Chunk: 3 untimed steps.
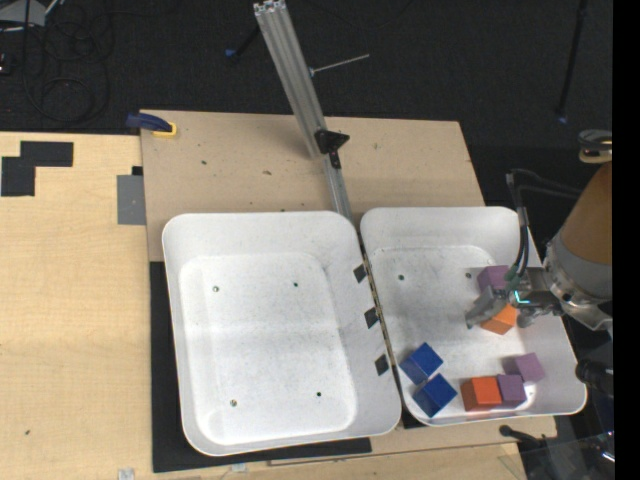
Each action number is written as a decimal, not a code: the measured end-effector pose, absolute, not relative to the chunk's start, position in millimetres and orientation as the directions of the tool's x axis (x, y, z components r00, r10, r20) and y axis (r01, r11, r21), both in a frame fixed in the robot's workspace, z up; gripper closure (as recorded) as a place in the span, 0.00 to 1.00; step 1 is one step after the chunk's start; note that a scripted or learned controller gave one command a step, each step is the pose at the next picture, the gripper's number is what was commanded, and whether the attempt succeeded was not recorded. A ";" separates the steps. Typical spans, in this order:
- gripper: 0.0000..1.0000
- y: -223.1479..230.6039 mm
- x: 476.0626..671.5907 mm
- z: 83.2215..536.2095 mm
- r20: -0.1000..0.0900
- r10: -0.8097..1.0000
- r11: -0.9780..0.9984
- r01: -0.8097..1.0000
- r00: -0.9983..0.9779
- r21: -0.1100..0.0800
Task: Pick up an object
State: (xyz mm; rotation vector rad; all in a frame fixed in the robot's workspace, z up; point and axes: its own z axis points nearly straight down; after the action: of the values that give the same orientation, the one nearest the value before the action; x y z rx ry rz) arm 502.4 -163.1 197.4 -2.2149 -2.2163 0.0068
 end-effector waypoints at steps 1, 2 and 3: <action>0.00 -163.9 503.4 200.0 0.001 1.000 -0.002 1.000 0.002 -0.003; 0.00 -159.9 511.8 147.4 0.003 1.000 -0.003 1.000 0.003 -0.009; 0.00 -159.0 510.3 94.0 0.003 1.000 -0.003 1.000 0.003 -0.008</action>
State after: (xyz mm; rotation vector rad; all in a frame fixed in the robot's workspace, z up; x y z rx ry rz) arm 510.3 -159.0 94.0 -2.2197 -2.2126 0.0055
